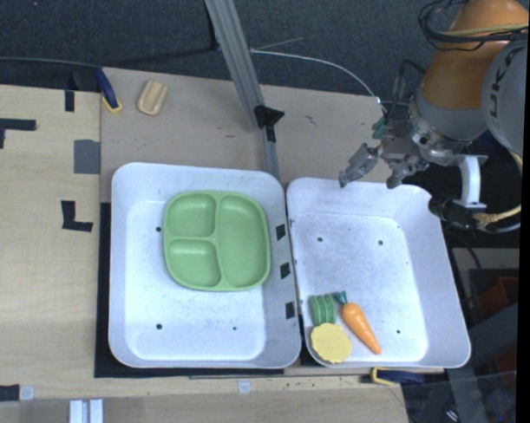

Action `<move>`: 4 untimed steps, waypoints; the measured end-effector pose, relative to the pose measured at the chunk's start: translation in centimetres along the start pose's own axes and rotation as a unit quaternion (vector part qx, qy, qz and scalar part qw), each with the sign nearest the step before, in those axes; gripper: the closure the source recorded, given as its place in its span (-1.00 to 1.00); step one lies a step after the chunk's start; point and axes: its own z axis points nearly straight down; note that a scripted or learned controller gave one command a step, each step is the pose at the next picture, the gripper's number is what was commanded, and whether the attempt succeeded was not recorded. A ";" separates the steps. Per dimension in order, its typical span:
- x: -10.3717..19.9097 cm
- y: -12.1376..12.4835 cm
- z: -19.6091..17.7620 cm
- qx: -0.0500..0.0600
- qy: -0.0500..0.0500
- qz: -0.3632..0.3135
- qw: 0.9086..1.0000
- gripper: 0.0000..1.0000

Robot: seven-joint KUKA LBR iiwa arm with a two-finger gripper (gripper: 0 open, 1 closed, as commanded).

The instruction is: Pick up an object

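Nearest the viewer, at the 6 o'clock edge of the right bin (420, 255), three toy foods sit bunched together: a flat yellow disc (331, 343) against the bin's near wall, a green piece (323, 309) touching it just behind, and a carrot (361, 328) lying aslant just to their right, its tip pointing toward 5 o'clock. The rest of that bin's floor is bare white. In the left bin (131, 332) a green divided plate (217, 240) rests flat, toward the far half. Farther back, at about 1 o'clock over the right bin's far rim, the gripper (372, 168) hangs with its two fingers spread apart and nothing between them, well apart from the toys. Beyond the bins, a small tan item (152, 97) lies on the bench (190, 134) at 11 o'clock. This looks like the approach step, with no grasp begun. The next move probably calls for carrying the gripper toward 6 o'clock above one toy, likely the carrot, and lining the fingers across its narrow body before lowering.
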 end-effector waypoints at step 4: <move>0.1 -1.0 18.1 0.003 -0.001 0.000 1.000 -1.00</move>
